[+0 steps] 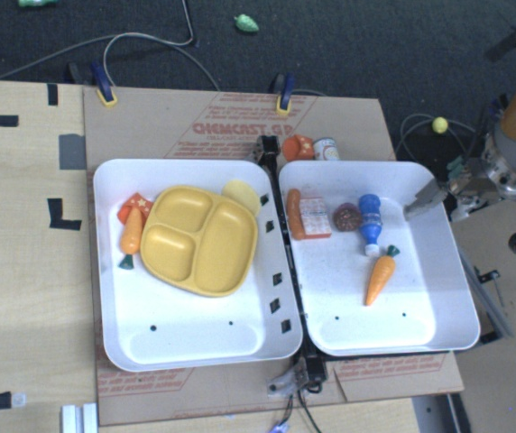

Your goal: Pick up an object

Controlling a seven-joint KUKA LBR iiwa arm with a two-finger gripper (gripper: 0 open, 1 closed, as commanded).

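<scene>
1. The claw sits at the right bin's upper right rim, one grey finger slanting down and left over the rim. Whether it is wide or narrow I cannot tell; nothing is seen between its parts, so I judge nothing is held.
2. The likely targets lie in the right bin: a blue bottle upright-ish near the middle top, a dark red round piece just beside it on the left, a toy carrot below, its leafy end near the bottle's cap, and a sausage touching a small printed packet by the left wall.
3. Risk: the bottle, round piece and carrot top crowd together. A descent between them could nudge one aside or close on two at once.
4. Risk: the carrot tapers and the bottle is round, so either could squirt out of a pinch that lands off-centre.
5. Risk: the claw is close to the bin's rim; a straight drop from here could strike the wall rather than reach the floor.
6. The left bin holds a yellow divided plate, with a second carrot at its left edge; it is well apart from the arm.
7. Pose: the arm enters from the right, wrist low beside the tabletop, seemingly angled inward.
</scene>
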